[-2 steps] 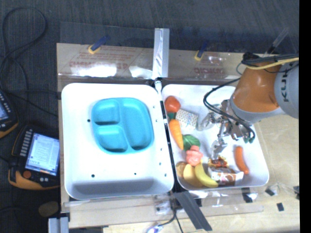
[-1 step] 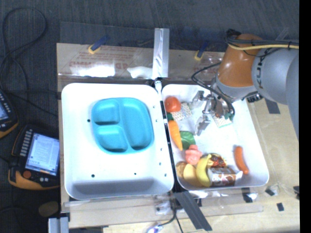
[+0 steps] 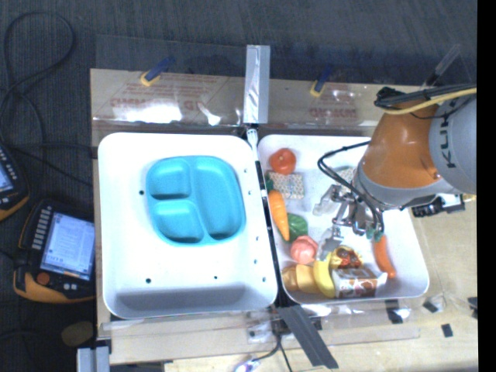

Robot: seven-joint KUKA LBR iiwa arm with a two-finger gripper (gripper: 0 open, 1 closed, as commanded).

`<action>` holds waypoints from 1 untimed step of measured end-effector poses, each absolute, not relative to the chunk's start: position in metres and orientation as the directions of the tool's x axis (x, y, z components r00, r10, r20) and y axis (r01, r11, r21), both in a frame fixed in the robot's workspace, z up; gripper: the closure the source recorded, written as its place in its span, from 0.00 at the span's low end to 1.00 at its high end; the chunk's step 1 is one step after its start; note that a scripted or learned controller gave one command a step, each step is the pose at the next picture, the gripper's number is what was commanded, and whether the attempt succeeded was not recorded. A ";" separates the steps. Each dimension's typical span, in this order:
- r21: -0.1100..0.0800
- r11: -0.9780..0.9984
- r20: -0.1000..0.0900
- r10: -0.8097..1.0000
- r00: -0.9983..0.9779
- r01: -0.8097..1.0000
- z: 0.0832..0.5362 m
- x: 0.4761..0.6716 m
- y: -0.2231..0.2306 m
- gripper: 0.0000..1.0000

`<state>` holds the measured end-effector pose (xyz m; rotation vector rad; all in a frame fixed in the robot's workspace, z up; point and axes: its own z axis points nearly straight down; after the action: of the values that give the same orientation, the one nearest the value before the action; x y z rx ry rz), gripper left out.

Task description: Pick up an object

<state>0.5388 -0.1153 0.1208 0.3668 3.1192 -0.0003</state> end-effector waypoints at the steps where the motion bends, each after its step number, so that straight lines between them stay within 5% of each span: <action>1: 0.006 0.847 -0.020 0.531 -0.847 0.531 0.092 0.490 -0.125 0.00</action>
<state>0.4904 -0.1254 0.0921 0.8629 2.9995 0.0005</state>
